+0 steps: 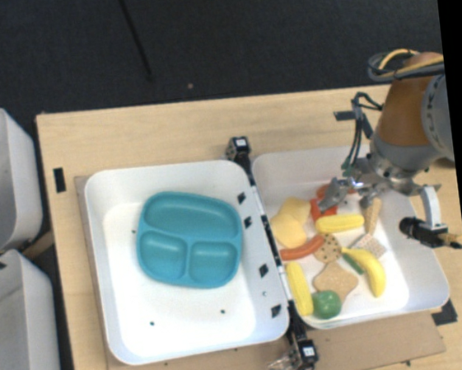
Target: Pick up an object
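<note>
The worktop (159, 134) carries two shallow white bins side by side. The left bin (122, 317) holds a blue divided plate (189, 239), lying flat near its centre with its compartments facing up. The right bin (420, 279) holds a heap of toy food, crowded toward its 9 o'clock wall so that most pieces touch or overlap.

Within the heap, a pale yellow lump (290, 220) lies at 10 o'clock, with an orange sausage (301, 250) curving just below it. A yellow cob (298, 288) and a green ball (327, 303) sit at 7 o'clock, a tan slice (335, 279) and a round cracker (329, 248) lie near the middle, and a banana (368, 268) lies at 5 o'clock. A short yellow piece (340, 223) lies across the top of the heap, beside a red piece (323, 200).

The arm reaches in from 3 o'clock, and the pincer (350, 193) hangs low over the upper part of the heap, just above the red piece and the short yellow piece. This position suggests that one of these two is the object to be picked. Whether the pincer is apart or together cannot be told, and nothing is seen clamped in it. The crowding makes a clean grasp of one piece doubtful.
</note>
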{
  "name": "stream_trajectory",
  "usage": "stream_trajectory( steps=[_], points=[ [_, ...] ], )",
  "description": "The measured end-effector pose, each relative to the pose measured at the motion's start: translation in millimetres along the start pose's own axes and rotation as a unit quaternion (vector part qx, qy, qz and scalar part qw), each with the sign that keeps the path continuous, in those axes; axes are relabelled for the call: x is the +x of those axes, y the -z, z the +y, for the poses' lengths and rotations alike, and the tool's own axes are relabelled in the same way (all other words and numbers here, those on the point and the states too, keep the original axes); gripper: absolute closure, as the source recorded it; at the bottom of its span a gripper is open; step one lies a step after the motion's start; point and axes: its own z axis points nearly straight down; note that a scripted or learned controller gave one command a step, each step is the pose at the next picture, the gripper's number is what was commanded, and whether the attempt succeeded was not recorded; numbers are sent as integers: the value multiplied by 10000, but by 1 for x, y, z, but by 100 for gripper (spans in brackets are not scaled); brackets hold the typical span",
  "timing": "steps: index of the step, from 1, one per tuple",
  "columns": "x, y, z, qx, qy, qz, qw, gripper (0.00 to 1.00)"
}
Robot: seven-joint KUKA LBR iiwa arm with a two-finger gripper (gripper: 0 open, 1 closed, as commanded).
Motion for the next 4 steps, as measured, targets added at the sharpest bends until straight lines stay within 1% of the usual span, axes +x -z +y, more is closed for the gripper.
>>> stream_trajectory(
  steps=[1,2,3,4],
  points=[
    [0,-30,4,-60,4,15,10000,0],
    [-1,-27,1,-14,-6,6,10000,100],
    [1,15,6,-42,33,-4,10000,100],
    [-7,60,4,-44,18,-9,10000,100]
  ],
)
